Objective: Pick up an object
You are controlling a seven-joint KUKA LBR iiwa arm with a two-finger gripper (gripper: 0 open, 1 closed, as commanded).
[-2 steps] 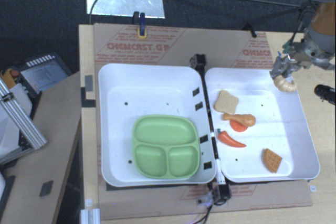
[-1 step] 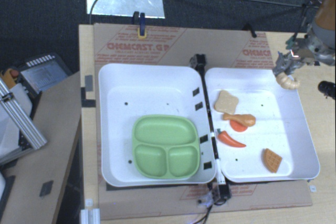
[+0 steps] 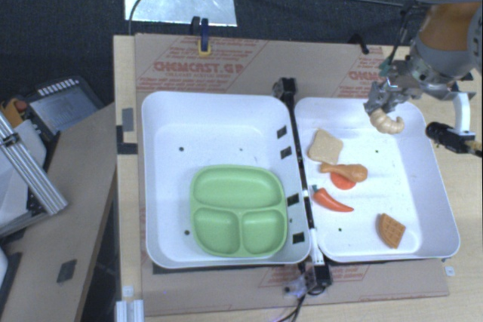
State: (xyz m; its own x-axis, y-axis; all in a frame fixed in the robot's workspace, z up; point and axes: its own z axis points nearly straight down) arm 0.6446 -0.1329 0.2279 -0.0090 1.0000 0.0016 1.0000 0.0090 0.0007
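At the right white bin's (image 3: 423,162) far edge, the claw (image 3: 383,108) pinches a pale croissant-shaped toy (image 3: 389,124) only by its top, so it could slip free when lifted.

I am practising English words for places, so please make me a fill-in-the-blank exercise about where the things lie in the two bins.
1. The green plate with three compartments lies in the ______ bin of the camera view.
2. The gripper is right above the pale ______, at the far end of the right bin.
3. The red chili pepper lies right beside the ______ between the two bins.
4. The waffle piece lies nearer the ______ edge of its bin.

Missing words: left; croissant; divider; near
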